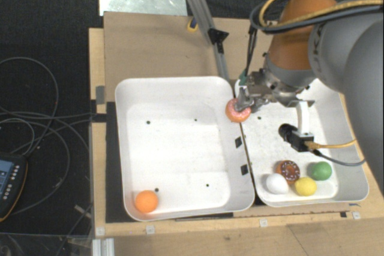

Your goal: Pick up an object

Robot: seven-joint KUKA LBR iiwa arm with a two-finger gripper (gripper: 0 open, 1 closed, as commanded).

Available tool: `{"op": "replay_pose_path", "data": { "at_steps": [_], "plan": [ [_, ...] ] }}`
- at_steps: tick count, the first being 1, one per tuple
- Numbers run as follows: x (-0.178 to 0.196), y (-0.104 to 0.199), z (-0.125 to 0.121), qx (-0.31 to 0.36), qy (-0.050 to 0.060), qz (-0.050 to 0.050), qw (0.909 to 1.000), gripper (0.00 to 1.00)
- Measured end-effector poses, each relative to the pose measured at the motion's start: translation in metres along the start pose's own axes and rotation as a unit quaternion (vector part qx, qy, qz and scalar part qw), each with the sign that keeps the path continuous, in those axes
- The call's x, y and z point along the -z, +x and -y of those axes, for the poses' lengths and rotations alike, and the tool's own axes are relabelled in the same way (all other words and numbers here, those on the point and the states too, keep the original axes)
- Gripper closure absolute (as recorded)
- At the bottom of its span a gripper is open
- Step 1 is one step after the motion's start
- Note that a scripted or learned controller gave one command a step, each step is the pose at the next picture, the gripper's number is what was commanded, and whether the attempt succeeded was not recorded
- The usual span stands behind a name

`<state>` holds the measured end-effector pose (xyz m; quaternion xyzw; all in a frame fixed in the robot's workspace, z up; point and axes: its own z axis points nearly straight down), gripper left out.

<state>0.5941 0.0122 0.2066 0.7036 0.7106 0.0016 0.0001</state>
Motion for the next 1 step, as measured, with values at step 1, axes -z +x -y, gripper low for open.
{"op": "replay_pose_path", "data": {
  "at_steps": [1],
  "plan": [
    [0.0038,0.0594,-0.0174,0.001,0.0,-0.001,1.0,1.0]
  ]
}}
